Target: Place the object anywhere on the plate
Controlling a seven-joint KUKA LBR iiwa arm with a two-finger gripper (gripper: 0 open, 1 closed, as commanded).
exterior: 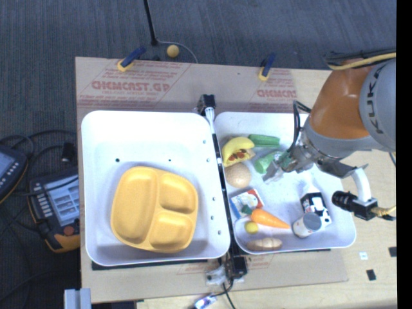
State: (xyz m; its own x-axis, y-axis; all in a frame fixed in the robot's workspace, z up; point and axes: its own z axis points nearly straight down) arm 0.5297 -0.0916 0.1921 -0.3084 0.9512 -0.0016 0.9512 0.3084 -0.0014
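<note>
plate [154,208] bare, right bin [341,237] crowded

We see a counter [360,269] topped with printed cardboard, two white bins, left bin [96,134], right bin [341,234], side by side, two clamps [131,58] on its far edge

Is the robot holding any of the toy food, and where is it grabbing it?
Cannot tell: the tool sits right at the green toy, blurred.
</note>
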